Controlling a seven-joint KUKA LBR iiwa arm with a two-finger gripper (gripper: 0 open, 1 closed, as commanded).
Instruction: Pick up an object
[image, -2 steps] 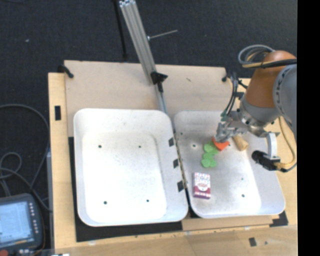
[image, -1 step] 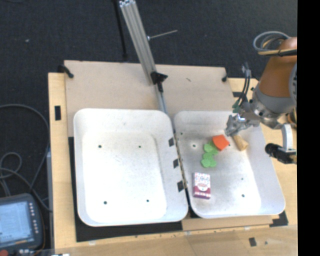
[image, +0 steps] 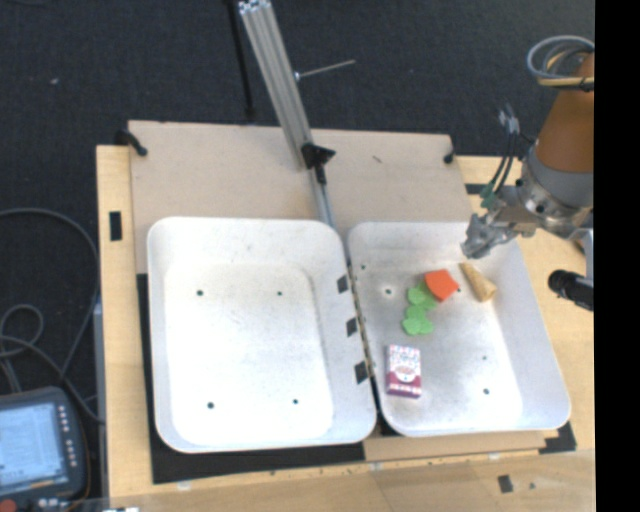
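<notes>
Nothing has yet been lifted, so the task is judged to be at its start: an approach is in hand, and the grasp and the lift are both left to do.

The grey arm with its orange band (image: 566, 135) is seen at the right of the camera view, and its two-finger gripper (image: 480, 243) is held over the upper right corner of the right shallow white bin (image: 540, 400). Whether the fingers are spread wide or drawn narrow cannot be told, as they are small and blurred against the bin; nothing is seen between them.

Four candidates lie in the right bin. A tan wooden peg (image: 478, 282) is found just below the gripper, apart from it as far as can be judged. An orange block (image: 441, 285) lies just beside the peg, on its left. A green clover-shaped piece (image: 419, 310) lies below and left of the block, near it. A small purple and white carton (image: 404, 370) rests further down, well apart from the gripper. The left shallow white bin (image: 170, 250) stands beside the right one on the light wooden desk (image: 250, 160).

The peg is judged the nearest likely target.
</notes>
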